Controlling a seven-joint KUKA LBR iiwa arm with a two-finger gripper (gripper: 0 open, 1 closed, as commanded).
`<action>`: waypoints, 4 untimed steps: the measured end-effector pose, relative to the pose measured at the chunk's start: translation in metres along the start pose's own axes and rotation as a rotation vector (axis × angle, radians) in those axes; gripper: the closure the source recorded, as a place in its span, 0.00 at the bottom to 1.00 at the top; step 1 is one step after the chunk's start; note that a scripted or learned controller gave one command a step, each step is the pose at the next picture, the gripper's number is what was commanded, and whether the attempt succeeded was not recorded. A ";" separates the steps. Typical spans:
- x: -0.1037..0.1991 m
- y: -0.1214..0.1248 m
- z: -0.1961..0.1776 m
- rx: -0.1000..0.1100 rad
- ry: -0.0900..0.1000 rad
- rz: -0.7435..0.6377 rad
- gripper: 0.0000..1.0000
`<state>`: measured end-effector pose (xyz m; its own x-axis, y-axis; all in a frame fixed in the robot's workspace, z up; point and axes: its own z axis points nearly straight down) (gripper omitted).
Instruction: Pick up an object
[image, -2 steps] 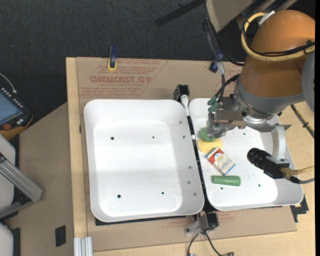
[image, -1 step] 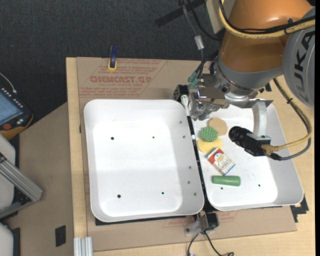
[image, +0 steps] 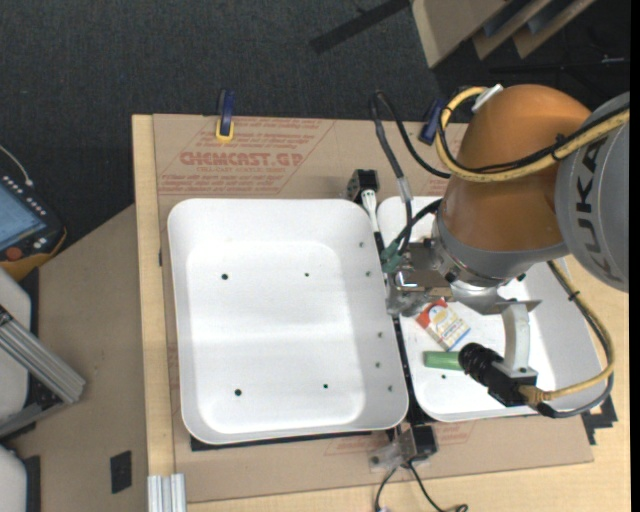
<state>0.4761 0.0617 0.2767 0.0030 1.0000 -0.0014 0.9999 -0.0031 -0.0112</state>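
Observation:
The arm's orange and grey wrist (image: 500, 170) hangs over the right bin (image: 560, 330) and hides most of it. My gripper (image: 405, 288) reaches down at that bin's left wall, close to the divide between the two bins. Just right of and below the gripper lies a small red, white and yellow packet (image: 443, 323). A green stick-shaped object (image: 440, 359) lies below the packet on the bin floor. I see nothing held in the gripper.
The left bin (image: 200, 300) is a shallow white tray with raised walls. A black cable fitting (image: 492, 372) and yellow hose hang from the arm over the right bin's front. Brown cardboard lies under both bins, with clamps at its back edge.

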 end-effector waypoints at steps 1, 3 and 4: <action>-0.060 0.003 0.057 -0.003 -0.001 0.005 1.00; -0.041 0.005 -0.042 -0.024 0.006 -0.014 1.00; -0.106 0.021 0.014 -0.005 0.000 0.004 1.00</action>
<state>0.4970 -0.0447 0.2628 0.0069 1.0000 -0.0019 1.0000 -0.0070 -0.0061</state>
